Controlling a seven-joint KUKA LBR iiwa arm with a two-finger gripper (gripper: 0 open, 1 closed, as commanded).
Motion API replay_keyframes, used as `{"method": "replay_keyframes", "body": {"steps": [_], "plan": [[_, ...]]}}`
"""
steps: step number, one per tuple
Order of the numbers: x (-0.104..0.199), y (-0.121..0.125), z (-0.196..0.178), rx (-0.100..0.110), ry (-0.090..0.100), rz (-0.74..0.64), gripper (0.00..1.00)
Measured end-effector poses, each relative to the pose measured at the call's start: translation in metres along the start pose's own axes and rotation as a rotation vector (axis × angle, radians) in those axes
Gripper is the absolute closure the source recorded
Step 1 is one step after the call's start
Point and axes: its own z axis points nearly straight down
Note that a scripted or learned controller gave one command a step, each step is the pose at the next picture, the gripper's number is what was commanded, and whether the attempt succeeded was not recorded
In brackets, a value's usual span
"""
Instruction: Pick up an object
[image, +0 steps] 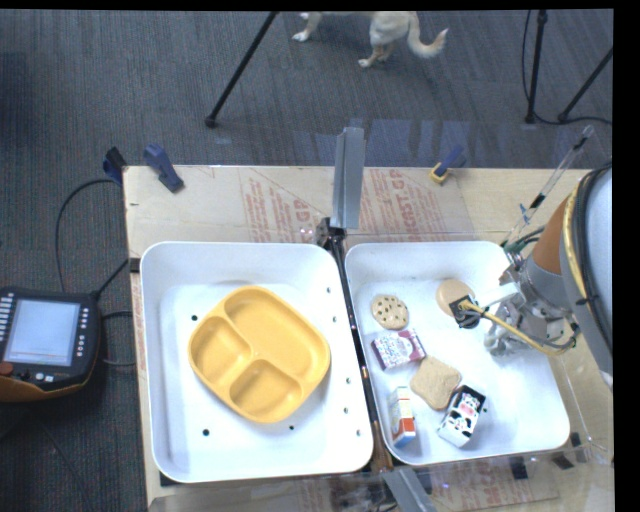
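Note:
The right bin (420, 262) holds several small items: a chocolate-chip cookie (390, 311), a tan round bun (452, 293), a pink carton (398, 349), a slice of toast (435, 382), an orange-and-white carton (403, 416) and a cow-patterned carton (461, 415). My gripper (498, 342) hangs low over the right side of this bin, to the right of the bun and above the cow-patterned carton. I see nothing held in it.
A yellow divided plate (259, 352) lies in the left bin (160, 300). A grey post (348, 185) stands behind the divider between the bins. A tablet-like pendant (42, 335) sits on the floor at the left.

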Motion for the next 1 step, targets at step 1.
{"method": "replay_keyframes", "body": {"steps": [1], "plan": [[-0.0004,-0.0006,-0.0091,0.002,-0.003,-0.004,1.0]]}}
